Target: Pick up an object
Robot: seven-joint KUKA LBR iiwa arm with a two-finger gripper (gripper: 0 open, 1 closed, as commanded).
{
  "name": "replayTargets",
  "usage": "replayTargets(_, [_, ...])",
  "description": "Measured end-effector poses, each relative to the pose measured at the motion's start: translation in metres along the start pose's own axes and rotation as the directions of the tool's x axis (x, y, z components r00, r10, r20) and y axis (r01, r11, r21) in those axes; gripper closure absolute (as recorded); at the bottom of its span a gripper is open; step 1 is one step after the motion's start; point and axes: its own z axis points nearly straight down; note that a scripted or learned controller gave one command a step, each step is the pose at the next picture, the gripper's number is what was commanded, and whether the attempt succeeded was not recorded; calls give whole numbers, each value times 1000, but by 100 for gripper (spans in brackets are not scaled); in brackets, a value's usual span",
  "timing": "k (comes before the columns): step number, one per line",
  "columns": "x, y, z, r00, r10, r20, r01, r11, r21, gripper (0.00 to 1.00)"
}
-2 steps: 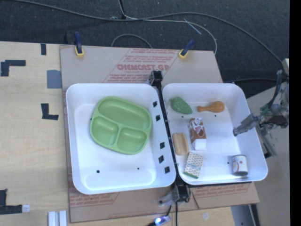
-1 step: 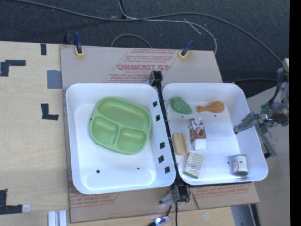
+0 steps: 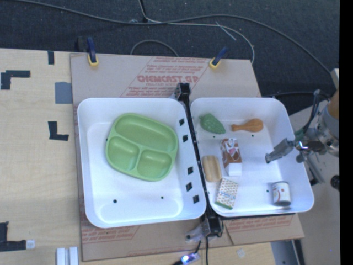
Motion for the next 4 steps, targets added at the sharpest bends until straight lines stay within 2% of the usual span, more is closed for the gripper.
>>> replayTargets(1, [7,-2,46,1000,0,0,0,1000,0,0])
replayTargets(2, [5,-4,110,1000,0,-1,0,1000,2,0])
replayTargets(3, [6,-3,97,1000,-2,-1,2,1000,-1,100])
replayTargets(4, [-3,-7,42,1000,0,1,0,1000,-6,100])
